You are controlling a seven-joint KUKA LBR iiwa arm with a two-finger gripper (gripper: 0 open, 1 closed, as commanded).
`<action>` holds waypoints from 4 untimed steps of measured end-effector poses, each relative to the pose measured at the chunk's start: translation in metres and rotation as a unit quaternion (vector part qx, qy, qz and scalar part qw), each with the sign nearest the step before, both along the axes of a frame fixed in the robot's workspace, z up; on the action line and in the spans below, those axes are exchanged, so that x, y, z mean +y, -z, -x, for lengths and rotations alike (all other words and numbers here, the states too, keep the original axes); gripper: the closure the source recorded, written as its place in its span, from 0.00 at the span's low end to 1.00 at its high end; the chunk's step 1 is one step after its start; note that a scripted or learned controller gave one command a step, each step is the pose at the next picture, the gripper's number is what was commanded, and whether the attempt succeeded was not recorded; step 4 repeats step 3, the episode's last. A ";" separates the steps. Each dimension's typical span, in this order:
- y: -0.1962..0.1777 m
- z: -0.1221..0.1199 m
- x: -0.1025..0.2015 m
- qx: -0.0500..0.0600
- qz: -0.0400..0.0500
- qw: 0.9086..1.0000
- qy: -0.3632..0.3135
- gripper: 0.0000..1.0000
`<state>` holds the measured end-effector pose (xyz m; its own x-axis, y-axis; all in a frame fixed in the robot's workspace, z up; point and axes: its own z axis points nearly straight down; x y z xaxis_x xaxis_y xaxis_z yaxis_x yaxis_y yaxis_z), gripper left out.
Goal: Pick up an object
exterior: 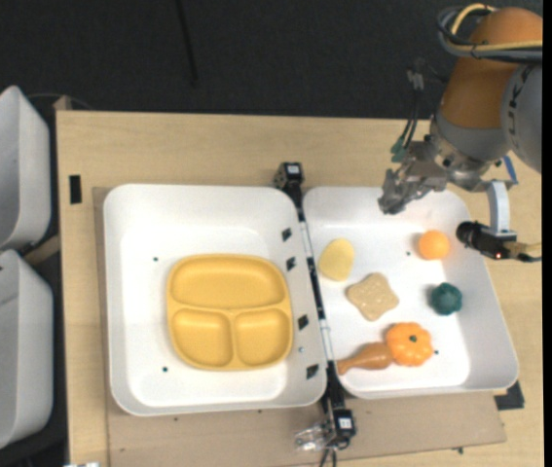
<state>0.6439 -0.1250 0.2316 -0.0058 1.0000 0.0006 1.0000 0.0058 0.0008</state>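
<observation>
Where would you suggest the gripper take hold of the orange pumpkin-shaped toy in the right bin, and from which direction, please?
Probably the round body of the pumpkin toy, from straight above. A tan neck-like piece lies against its left side, so closing across the near and far sides avoids it. The cracker sits apart behind it and the bin wall is well clear. The gripper is above the bin's far edge.

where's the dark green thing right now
In the camera view, the dark green object lies in the right bin near its right wall, just below the small orange ball and above-right of the orange pumpkin.
</observation>
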 end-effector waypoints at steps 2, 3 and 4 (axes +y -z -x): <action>0.013 0.024 0.109 0.002 0.000 1.000 0.000 1.00; -0.002 0.032 0.160 -0.001 0.000 1.000 -0.001 1.00; -0.002 0.032 0.160 -0.001 0.000 1.000 -0.001 1.00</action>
